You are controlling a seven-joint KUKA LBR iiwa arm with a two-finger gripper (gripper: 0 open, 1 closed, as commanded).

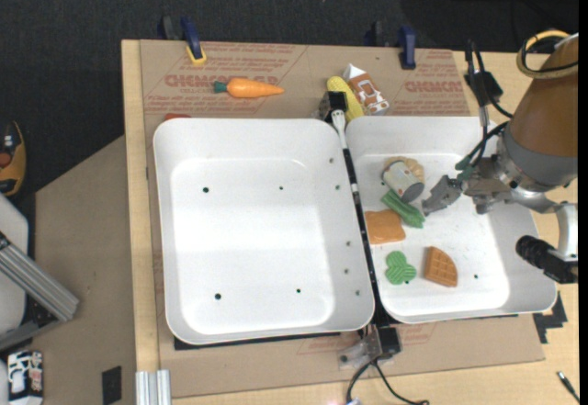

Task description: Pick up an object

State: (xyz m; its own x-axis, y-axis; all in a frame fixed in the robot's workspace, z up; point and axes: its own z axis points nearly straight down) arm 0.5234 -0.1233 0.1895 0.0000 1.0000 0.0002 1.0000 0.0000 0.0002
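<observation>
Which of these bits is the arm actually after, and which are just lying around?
For the job: gripper, can, green pod, orange block, green leaf, waffle, right bin.

Lying about: carrot, banana, carton, left bin.

The left bin (184, 238) lies open, while toys crowd the right bin's (491, 293) left half.

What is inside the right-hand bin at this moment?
The right bin holds a grey can, a green pod, an orange slab, a green piece and a waffle-like wedge. The gripper and arm cover its right part.
</observation>
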